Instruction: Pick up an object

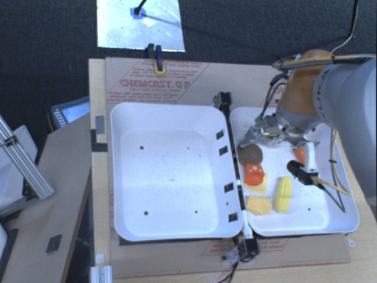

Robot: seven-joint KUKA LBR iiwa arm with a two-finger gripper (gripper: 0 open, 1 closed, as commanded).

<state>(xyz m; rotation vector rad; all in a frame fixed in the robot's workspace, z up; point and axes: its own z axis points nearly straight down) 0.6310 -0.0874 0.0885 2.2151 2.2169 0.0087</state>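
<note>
Items you have in the right bin (339,217), all toward its left half:
- Brown round piece (250,154), close to the divider, just beneath the tool.
- Red-orange block (254,174), just below the brown piece and touching it; it lies on a pale yellow slab (261,185).
- Yellow lump (258,204), nearer the front edge, just beside the corn.
- Corn cob (284,194), yellow, lying roughly lengthwise front to back, just right of the lump.
- Small orange piece (300,155), right of the brown piece, partly hidden by a white and black fitting on the arm.

Tool (265,133): hangs low over the back-left part of the right bin, above the brown piece. You cannot tell from this view whether it is released or clenched, and nothing shows between its parts.

Arm (341,93): grey, orange band above the wrist, enters from the right.

Left bin (171,175): white, beside the right bin on the desk (100,87). Black clips (224,102) run along the seam between the bins.
</note>
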